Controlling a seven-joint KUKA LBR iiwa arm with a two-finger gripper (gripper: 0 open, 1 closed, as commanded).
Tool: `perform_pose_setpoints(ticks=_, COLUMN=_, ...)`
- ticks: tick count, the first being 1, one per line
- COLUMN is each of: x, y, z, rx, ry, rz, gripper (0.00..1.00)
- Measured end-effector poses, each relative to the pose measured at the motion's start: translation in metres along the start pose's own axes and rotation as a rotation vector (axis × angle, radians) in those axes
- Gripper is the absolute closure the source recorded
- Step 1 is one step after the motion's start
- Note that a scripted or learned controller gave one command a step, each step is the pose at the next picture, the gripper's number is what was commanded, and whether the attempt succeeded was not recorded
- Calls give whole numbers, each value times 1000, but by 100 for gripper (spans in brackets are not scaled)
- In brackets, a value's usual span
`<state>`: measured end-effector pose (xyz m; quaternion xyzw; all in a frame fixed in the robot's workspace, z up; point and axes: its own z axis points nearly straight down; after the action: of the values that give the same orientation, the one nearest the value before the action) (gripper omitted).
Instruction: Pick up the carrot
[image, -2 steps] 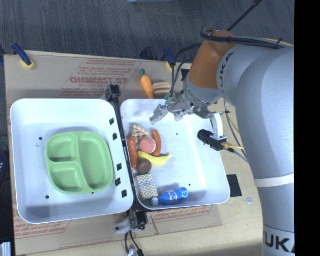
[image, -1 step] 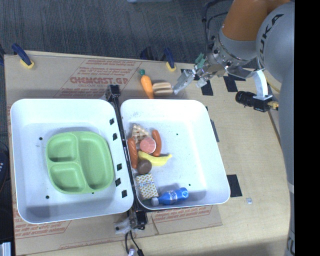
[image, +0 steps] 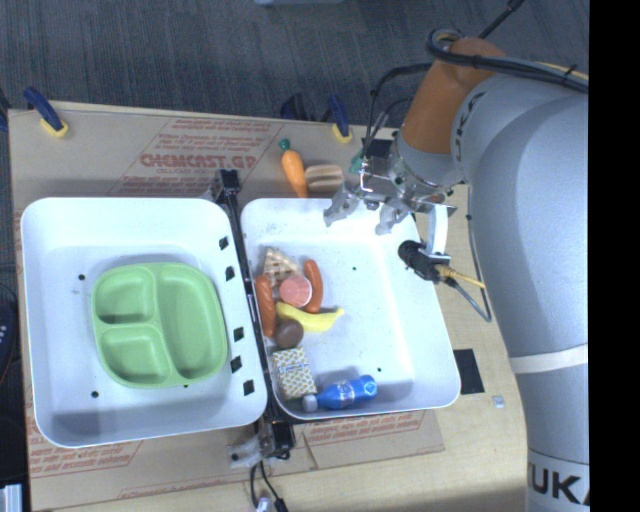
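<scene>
Approach step: your two-finger gripper (image: 362, 213) hung spread open, holding nothing, near the small orange green-topped carrot (image: 292, 171) (outside the bin); next needed a shift left.

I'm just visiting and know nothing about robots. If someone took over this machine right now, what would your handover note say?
Gripper: open, holding nothing, poised over the far rim of the right bin.
Carrot: lying on the bench outside the bins, just beyond that rim, beside a small bun-like toy.
Done: the arm is near the carrot, nothing grasped.
Left: move over the carrot, close on it, lift.
</scene>
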<state>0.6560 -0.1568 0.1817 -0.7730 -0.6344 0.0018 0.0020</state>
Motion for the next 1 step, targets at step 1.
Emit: perform_pose_setpoints(ticks=1, x=-47, y=10, z=91, rx=1, ry=1, rz=154, gripper=0)
